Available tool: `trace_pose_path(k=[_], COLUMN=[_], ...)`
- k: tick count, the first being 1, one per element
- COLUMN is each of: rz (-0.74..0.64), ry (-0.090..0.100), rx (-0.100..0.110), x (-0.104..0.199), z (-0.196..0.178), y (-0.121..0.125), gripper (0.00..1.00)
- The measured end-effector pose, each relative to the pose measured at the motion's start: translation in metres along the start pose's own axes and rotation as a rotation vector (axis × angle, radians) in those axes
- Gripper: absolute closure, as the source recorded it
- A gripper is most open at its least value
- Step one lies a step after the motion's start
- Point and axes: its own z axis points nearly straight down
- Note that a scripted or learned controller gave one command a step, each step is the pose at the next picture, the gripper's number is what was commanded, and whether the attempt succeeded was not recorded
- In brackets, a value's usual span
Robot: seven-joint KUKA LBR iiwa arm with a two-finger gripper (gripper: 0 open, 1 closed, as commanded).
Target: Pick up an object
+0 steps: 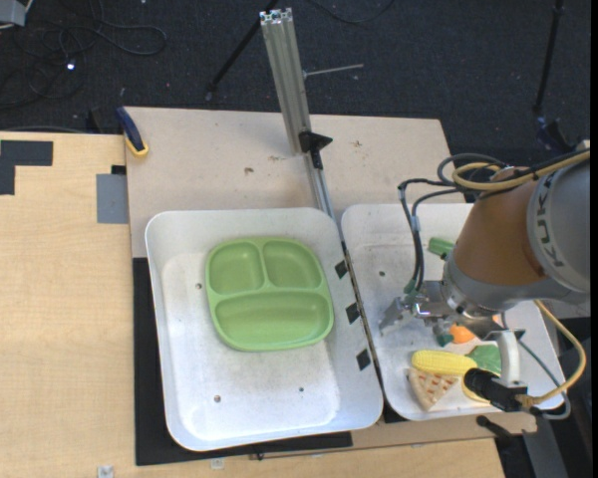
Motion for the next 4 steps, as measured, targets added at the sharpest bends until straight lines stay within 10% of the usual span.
trace_pose_path(k=[1, 4], rz=[0.006, -0.002], ry=[0.000, -0.002], rx=[-0.003, -0.008], x=[-0.002, 0.001], z=[-0.012, -0.150], y=[0.001, 0.003], gripper=[1.00, 1.00])
